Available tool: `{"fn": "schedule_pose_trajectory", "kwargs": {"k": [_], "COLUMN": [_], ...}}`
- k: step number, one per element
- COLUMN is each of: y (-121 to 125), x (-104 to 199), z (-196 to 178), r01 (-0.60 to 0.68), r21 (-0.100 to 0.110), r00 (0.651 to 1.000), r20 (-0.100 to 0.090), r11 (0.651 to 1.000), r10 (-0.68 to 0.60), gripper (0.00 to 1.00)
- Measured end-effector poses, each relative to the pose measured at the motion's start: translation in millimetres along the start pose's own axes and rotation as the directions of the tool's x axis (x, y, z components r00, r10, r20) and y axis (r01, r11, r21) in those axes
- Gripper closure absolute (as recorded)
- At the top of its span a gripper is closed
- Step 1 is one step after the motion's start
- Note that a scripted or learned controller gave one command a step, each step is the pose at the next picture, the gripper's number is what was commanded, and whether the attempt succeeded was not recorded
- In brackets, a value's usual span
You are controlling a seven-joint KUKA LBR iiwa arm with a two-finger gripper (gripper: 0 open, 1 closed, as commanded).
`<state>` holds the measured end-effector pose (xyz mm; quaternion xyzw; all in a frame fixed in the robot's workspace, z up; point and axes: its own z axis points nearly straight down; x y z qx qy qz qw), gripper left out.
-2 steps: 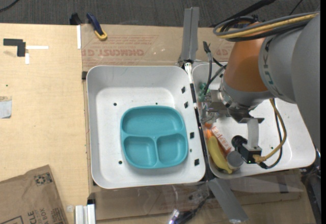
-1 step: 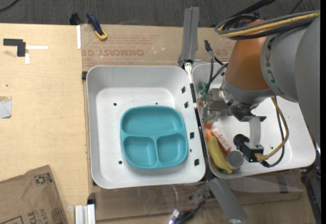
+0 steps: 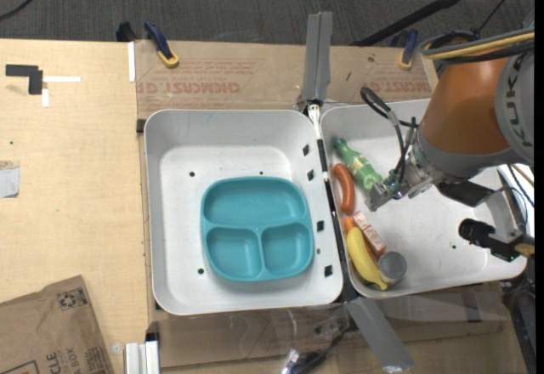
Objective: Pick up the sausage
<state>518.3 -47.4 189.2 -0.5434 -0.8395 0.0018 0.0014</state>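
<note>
The sausage (image 3: 343, 188), a curved orange-red piece, lies along the left wall of the right bin (image 3: 442, 274). My gripper (image 3: 388, 191) hangs over that bin, just right of the sausage and apart from it. Its tip is close to the lower end of a green bottle (image 3: 358, 165). The grey arm with its orange band (image 3: 463, 117) reaches in from the right and hides the bin floor beneath it.
Below the sausage lie a small red and white packet (image 3: 368, 233), a banana (image 3: 361, 262) and a grey can (image 3: 392, 265). The left bin (image 3: 170, 194) holds a teal divided plate (image 3: 255, 228). Cables and black arm parts (image 3: 486, 238) crowd the right bin's right side.
</note>
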Motion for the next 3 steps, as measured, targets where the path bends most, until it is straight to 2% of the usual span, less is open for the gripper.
{"fn": "schedule_pose_trajectory", "kwargs": {"k": [1,2,3], "y": [62.9,33.1,33.2], "x": [23.4,8.6,8.6], "z": [-0.3,-0.5,-0.5], "r01": [-0.273,-0.010,-0.010], "r21": [0.000,0.000,-0.001], "r00": [0.962,1.000,1.000], "r20": [0.001,0.000,0.000], "r11": [0.962,1.000,1.000], "r10": [0.273,0.010,0.010], "gripper": [1.00,1.00,0.00]}}
